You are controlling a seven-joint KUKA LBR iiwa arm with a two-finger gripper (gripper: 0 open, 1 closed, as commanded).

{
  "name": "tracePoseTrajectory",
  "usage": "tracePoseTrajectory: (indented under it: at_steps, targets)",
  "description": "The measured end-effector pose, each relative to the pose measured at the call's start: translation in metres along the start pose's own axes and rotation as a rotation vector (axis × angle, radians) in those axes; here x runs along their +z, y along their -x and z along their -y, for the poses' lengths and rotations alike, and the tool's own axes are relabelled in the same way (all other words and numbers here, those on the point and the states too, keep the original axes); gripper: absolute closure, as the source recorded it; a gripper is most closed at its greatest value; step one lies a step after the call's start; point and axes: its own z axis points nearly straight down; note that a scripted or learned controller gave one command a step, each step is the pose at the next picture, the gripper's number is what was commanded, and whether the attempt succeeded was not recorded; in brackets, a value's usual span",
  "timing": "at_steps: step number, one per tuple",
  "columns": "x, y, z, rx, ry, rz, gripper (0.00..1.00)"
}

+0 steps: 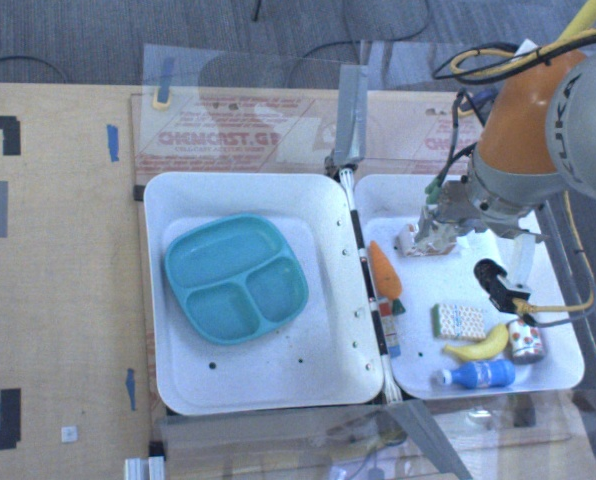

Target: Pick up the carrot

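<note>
carrot (383, 270) lies against the right bin's (568, 368) left wall, so bring your gripper (430, 236), whose jaw state i cannot tell, leftward and straddle its middle.

The carrot (383, 271) is orange with a little green top. It lies flat in the right bin (568, 368), close to that bin's left wall. Its green end points toward the bin's near side.
</note>
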Motion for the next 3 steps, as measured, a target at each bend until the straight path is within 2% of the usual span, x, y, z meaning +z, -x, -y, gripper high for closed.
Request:
tracePoseTrajectory:
  at_steps: [1,2,3]
  targets:
    - [0.001,-0.051,0.044,0.235,-0.005,-0.001,1.0]
    - [-0.009,-0.05,0.043,0.235,-0.005,-0.001,1.0]
    - [-0.072,-0.047,0.078,0.087,-0.001,0.0,1.0]
